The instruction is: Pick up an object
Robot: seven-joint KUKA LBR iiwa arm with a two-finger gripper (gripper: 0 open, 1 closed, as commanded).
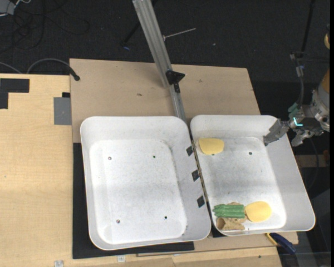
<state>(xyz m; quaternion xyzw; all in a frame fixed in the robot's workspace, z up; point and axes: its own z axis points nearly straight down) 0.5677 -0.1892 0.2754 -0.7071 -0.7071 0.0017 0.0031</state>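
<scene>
Taking stock from above the bench: no brand, label or legible writing on anything in sight.

Left bin [94, 135]: shallow, white, speckled floor with a few small dark dots; nothing lies in it.

Right bin [292, 171]: shallow, white, touching the left bin along a shared edge with three small black clips. Contents:
- pale yellow piece [211, 146], at the far left corner, just beside the dividing edge;
- green ridged item [229, 209], near the front wall;
- tan crumbly item [231, 223], touching the green one's front side;
- round yellow object [259, 211], just right of the green one, against the front wall.

My gripper [283, 130]: at the right bin's far right corner, over the rim, well apart from all four objects. One grey finger [275, 132] slants down toward the rim. Whether my fingers are spread or closed, I cannot tell; nothing shows between them.
</scene>
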